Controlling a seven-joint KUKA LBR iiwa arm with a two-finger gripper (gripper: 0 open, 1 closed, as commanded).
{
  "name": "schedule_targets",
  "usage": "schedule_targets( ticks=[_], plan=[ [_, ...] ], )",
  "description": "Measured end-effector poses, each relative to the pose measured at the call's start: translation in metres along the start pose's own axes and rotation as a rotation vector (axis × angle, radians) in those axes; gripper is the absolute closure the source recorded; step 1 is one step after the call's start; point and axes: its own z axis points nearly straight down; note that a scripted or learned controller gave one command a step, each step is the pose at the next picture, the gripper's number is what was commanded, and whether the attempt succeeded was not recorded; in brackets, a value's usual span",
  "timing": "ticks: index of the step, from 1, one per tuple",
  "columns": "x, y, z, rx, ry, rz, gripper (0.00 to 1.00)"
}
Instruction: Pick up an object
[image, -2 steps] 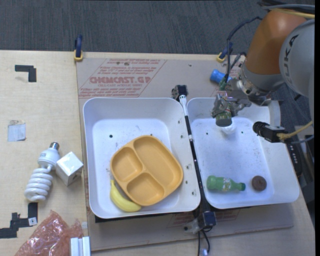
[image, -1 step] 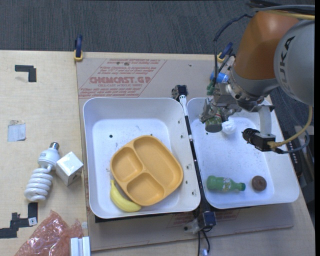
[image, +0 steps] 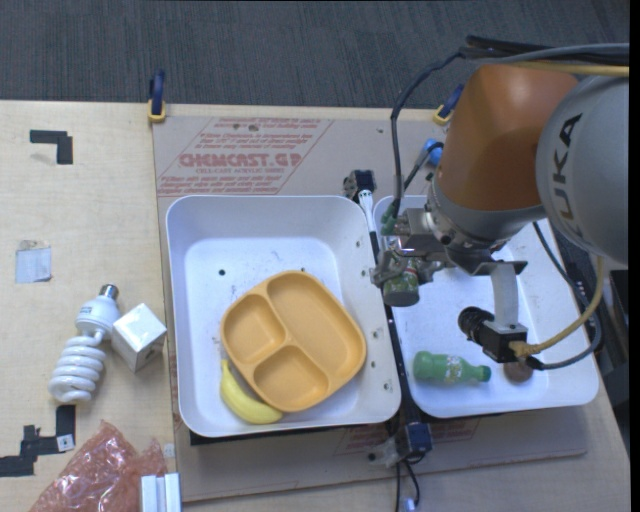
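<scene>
On the bench's left part, outside the bins, lie a bulb and a small white cube, with a red mesh bag at the near edge.

The left bin holds an orange tray with three compartments, tilted over a banana whose end pokes out at the tray's near-left edge. The tray looks like stiff, light, smooth plastic; a rim would be the only hold, and it may slip. The banana is soft and mostly covered.

The right bin holds a green bottle lying on its side near the near edge, cap pointing right, with a small brown thing just beside the cap. The bottle seems light, rigid and rounded, likely to roll; gripping across its body midway looks best.

The gripper hangs over the wall between the bins, away from the bottle. Whether it is open or holds anything, I cannot tell.
</scene>
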Motion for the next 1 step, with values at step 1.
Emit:
schedule_targets(
  ticks=[1],
  plan=[
    [-0.0042,0.0451,0.0102,-0.001,-0.001,0.002,1.00]
  ],
)
